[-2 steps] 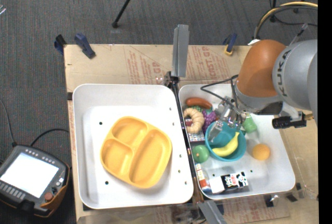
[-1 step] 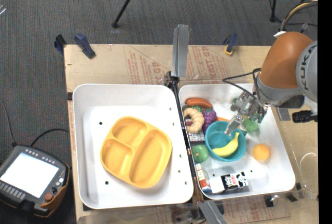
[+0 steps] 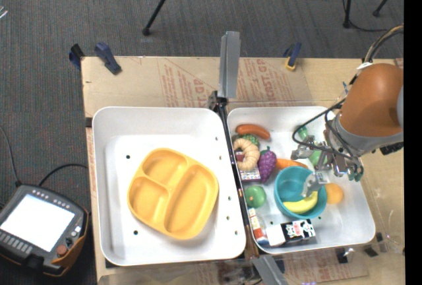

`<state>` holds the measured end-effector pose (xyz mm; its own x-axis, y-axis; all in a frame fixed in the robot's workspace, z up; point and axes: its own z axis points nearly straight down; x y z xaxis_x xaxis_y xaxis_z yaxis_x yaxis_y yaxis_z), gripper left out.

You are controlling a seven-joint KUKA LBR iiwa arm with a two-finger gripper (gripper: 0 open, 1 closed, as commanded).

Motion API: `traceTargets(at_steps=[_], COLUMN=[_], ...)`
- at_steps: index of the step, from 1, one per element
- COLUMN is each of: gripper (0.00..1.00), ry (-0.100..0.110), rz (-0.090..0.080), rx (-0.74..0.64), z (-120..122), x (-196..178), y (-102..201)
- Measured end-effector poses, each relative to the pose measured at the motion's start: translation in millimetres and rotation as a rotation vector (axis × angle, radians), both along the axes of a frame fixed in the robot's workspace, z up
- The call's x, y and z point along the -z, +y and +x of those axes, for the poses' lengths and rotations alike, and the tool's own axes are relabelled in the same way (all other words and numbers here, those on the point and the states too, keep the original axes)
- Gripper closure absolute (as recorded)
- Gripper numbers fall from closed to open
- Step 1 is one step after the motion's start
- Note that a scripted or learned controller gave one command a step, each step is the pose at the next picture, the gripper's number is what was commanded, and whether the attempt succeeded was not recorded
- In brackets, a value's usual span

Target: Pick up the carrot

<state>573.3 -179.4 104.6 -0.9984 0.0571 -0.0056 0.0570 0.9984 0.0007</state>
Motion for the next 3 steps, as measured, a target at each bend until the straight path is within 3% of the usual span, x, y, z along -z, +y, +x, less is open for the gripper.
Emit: traceTargets(at_steps=[1, 2, 3], gripper=[0.0, 1.0, 1.0], ry=[-0.029, -0.034, -0.033], rz=[0.015, 0.003, -0.006], rx=[-0.173, -0.177, -0.155], z=[-23, -22, -76], x=[6, -4, 7], y=[-14, -17, 74])
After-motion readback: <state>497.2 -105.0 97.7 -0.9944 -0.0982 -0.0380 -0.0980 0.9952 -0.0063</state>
